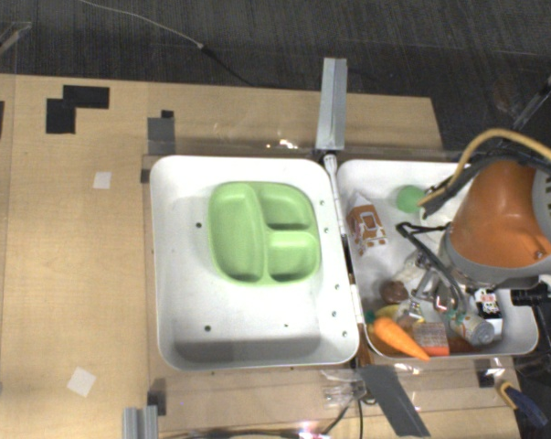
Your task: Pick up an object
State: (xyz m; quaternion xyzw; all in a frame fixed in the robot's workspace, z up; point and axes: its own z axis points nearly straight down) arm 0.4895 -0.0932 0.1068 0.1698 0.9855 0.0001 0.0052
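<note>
Orange carrot lies just left of my gripper in the right bin, so crowded by clutter that I might snag a neighbour or close on nothing.

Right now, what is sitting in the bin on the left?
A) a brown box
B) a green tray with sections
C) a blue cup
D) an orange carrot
B: the green tray with three sections lies in the left bin; the carrot is in the right bin.
</note>
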